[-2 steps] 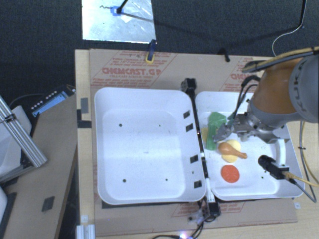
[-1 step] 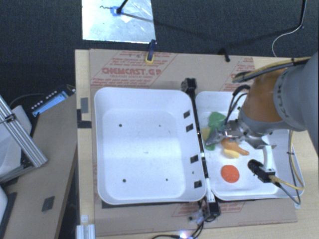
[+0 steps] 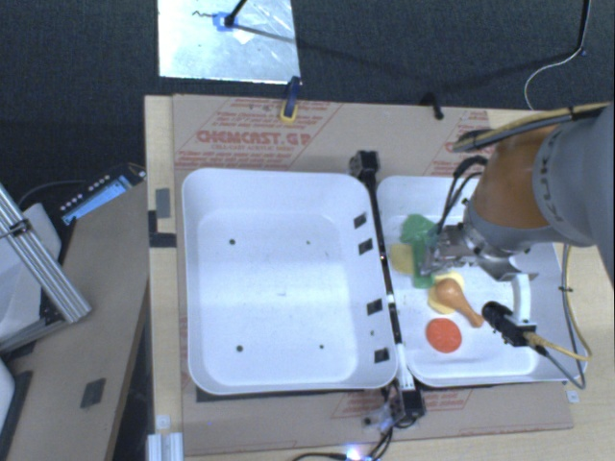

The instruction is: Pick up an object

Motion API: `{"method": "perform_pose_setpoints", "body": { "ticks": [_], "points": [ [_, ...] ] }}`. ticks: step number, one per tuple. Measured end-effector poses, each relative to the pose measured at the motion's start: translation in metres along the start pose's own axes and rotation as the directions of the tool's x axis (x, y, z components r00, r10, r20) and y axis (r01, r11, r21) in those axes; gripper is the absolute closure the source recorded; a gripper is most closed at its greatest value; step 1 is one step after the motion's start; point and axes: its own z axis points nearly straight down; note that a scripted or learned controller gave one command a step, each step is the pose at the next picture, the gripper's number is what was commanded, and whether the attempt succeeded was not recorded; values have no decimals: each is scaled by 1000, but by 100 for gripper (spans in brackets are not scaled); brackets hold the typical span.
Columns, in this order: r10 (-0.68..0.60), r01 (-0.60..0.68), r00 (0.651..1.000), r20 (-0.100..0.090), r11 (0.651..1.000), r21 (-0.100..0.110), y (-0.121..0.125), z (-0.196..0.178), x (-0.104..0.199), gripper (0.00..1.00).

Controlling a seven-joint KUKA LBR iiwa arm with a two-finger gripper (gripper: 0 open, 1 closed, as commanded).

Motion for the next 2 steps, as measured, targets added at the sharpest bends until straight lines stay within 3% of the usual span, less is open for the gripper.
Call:
{"method": "perform_pose_setpoints", "body": {
  "ticks": [1,2],
  "points": [
    [-4,4,1000,3,1000,-8,18,-184,14,100],
    [-3,3,1000,2,1000,-10,-22,-361,21,100]
  ]
}}
